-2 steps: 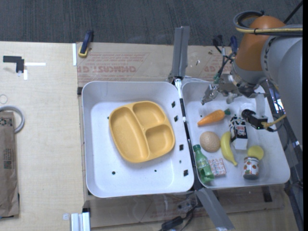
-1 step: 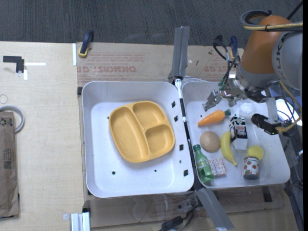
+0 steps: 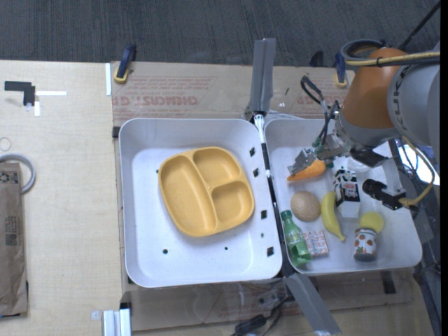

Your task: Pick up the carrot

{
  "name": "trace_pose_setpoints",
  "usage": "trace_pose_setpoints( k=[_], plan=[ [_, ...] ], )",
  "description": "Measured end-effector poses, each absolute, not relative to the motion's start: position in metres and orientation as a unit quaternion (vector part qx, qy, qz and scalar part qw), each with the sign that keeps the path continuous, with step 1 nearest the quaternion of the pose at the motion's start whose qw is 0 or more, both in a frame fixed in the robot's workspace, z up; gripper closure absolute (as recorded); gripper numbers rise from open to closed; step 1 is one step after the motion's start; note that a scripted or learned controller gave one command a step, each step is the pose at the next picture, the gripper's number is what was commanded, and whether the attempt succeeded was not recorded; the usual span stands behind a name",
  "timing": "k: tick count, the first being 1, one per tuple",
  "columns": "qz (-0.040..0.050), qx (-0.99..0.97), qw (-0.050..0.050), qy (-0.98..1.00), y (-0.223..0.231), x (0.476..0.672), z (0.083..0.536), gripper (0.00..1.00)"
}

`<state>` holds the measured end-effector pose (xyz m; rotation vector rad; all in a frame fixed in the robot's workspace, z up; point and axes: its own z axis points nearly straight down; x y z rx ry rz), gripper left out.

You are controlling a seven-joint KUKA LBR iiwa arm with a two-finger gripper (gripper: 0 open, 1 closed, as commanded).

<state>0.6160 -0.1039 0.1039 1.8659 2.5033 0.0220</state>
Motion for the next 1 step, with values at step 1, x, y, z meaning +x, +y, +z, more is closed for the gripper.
trace_pose_setpoints(
  k=[1],
  plan=[
    [-0.0003, 0.585, 0.001, 0.811, -0.1431, 0.6151, 0.1953, 0.00]
  ],
)
